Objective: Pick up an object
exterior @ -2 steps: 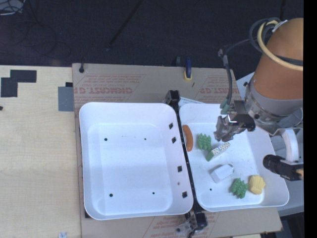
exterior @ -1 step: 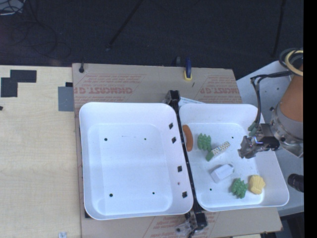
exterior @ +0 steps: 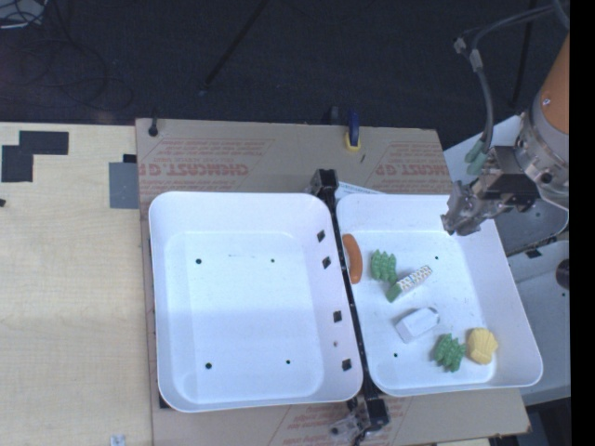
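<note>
Claw (exterior: 462, 219) hovers over right bin's (exterior: 521, 356) far right corner; aperture impossible to tell. Best target: white block (exterior: 416, 323), near bin centre, apart from neighbours; descend straight.

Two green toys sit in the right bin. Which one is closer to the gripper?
The upper green toy, beside the orange sausage. It lies nearer the gripper than the lower green toy, which sits next to the yellow toy near the bin's front edge.
</note>
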Robot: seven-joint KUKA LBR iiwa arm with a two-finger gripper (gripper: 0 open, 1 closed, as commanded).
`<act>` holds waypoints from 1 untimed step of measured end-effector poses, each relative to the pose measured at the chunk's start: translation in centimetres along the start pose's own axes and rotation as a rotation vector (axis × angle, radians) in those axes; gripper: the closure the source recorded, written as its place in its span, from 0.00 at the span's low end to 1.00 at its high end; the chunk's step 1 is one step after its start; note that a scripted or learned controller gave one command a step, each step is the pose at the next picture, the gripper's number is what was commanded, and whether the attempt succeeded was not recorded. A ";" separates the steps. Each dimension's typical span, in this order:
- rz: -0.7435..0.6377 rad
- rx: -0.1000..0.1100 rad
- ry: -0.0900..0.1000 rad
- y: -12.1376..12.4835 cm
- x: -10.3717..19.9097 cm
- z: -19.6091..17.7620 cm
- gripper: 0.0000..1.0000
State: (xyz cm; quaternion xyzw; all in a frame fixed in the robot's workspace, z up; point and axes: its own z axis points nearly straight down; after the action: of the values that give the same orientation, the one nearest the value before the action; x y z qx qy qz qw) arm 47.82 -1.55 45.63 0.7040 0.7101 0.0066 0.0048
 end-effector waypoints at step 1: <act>0.005 0.033 -0.003 -0.6 4.4 13.1 1.00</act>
State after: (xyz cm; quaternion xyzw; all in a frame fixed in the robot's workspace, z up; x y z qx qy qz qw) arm 47.41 2.90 32.50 0.7057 0.7085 -0.0061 -0.0060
